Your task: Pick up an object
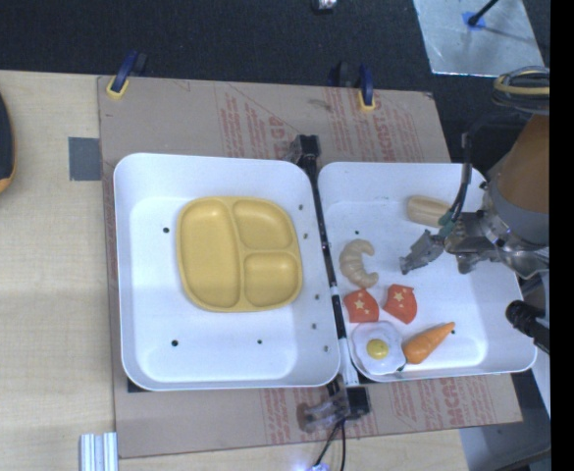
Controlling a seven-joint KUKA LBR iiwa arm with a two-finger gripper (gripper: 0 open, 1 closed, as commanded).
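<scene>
A yellow three-compartment plastic tray [239, 253] sat in the left shallow white bin [149, 341], while the right white bin [483, 356] held a curved beige croissant [358, 262], two red strawberry pieces [383, 304], a fried egg [378, 348], an orange carrot [428, 341] and a pale tan roll [428, 210]. The grey arm's two-finger gripper [417, 254] hovered low over the right bin, between roll and strawberries, fingers parted and gripping nothing. The arm's upper part was cut off at the right.

Both white bins [139, 263] look like smooth, slightly glossy plastic, and the yellow divided tray [237, 253] is matt plastic. Under them lies a brown cardboard sheet [218, 116], matt and printed, on a counter [41, 292] of pale wood with a smooth finish.
</scene>
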